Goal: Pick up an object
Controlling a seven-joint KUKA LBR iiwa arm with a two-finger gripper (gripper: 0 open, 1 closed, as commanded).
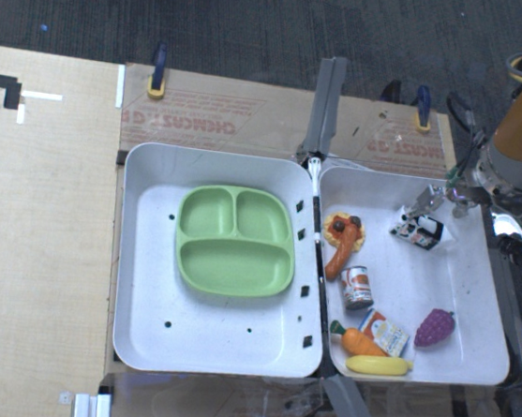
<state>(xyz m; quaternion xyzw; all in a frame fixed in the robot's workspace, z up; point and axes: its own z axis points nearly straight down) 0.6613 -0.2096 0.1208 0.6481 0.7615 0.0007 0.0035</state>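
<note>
Pincer hung low at the right white bin's far corner; I could not tell its state. Nearer, a yellow plastic banana lay lengthwise left-right beside an orange carrot. Wooden desk, dark carpet beyond.

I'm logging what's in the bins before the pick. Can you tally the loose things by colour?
Green: 1, the divided plate in the left bin
Orange: 2, a carrot and an orange toy
Yellow: 1, a banana
Purple: 1, a grape bunch
Red and white: 1, a can
White: 1, a small packet
Total: 7
</note>
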